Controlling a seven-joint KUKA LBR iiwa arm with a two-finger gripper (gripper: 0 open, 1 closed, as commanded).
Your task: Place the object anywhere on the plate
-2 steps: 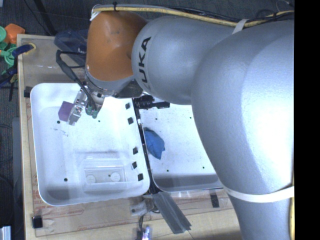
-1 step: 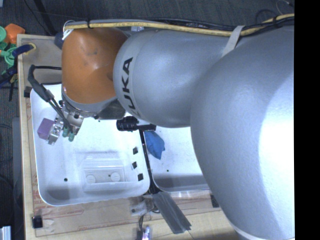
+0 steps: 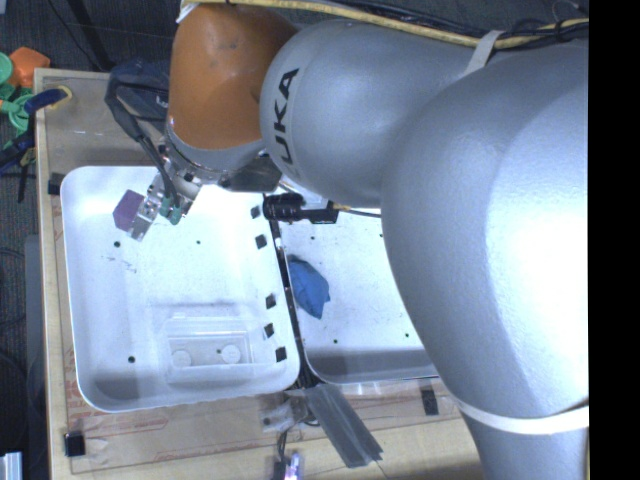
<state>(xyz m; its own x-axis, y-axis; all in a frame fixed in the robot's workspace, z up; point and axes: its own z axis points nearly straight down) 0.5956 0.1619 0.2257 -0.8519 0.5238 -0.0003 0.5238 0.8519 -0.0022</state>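
Observation:
A small purple block [image 3: 128,209] is in the far left part of the left bin [image 3: 90,268]. My gripper [image 3: 152,215] hangs right beside it, touching or nearly touching its right side; whether the block is in its grasp cannot be made out. The plate [image 3: 207,340], a pale, see-through rectangular tray, lies on the floor of the same bin near its front edge, well below the gripper. The big grey arm with its orange band [image 3: 215,68] covers the top of the view.
A crumpled blue object [image 3: 308,288] lies in the right bin [image 3: 350,368], close to the divider between the bins. The arm's body hides most of the right bin. Colourful items [image 3: 15,93] sit off the bench at the far left.

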